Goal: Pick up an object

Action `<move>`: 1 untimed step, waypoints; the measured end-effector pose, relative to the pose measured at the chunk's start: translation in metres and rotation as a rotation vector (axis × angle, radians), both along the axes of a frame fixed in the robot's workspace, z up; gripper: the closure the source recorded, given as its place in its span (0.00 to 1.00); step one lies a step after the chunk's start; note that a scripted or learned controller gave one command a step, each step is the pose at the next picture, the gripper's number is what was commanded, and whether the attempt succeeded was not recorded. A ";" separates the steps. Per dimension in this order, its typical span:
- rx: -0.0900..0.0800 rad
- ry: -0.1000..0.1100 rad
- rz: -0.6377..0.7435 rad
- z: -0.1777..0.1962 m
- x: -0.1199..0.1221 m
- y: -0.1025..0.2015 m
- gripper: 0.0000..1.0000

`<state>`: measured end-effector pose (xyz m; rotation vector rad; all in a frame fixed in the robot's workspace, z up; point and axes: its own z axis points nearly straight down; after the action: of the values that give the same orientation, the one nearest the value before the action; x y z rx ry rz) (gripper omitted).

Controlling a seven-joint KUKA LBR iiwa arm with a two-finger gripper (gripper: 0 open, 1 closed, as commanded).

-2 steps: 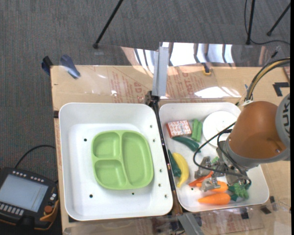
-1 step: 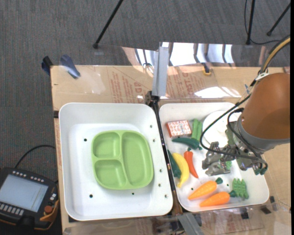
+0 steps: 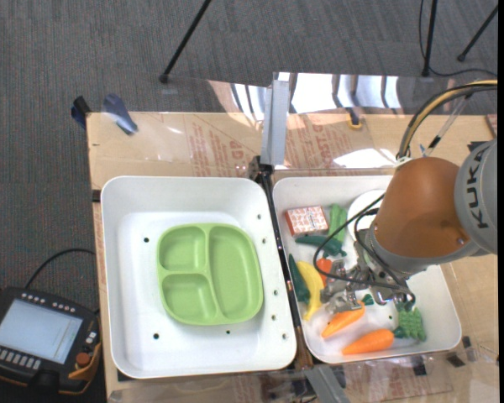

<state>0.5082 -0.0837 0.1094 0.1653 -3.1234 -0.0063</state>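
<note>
The right bin [image 3: 450, 309] holds several toy foods: a red patterned box [image 3: 307, 220], a yellow banana [image 3: 312, 285], two orange carrots [image 3: 343, 321] [image 3: 370, 341], green pieces [image 3: 334, 225] and a green leafy piece [image 3: 412, 324]. My gripper [image 3: 349, 285] hangs low over the middle of this bin, just above the upper carrot and right of the banana. Its metal fingers sit among the toys. The orange wrist band [image 3: 420, 208] hides whatever lies beneath it.
The left bin [image 3: 130, 225] carries a green three-compartment plate [image 3: 210, 273]. A teach pendant [image 3: 38, 338] lies at the lower left, off the bench. Tripod legs stand on the carpet behind. A metal post [image 3: 274, 120] rises between the bins at the back.
</note>
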 end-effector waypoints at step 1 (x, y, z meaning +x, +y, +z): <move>-0.001 -0.009 0.002 0.004 0.003 0.000 0.00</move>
<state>0.5109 -0.0835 0.1132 0.1683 -3.1318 -0.0034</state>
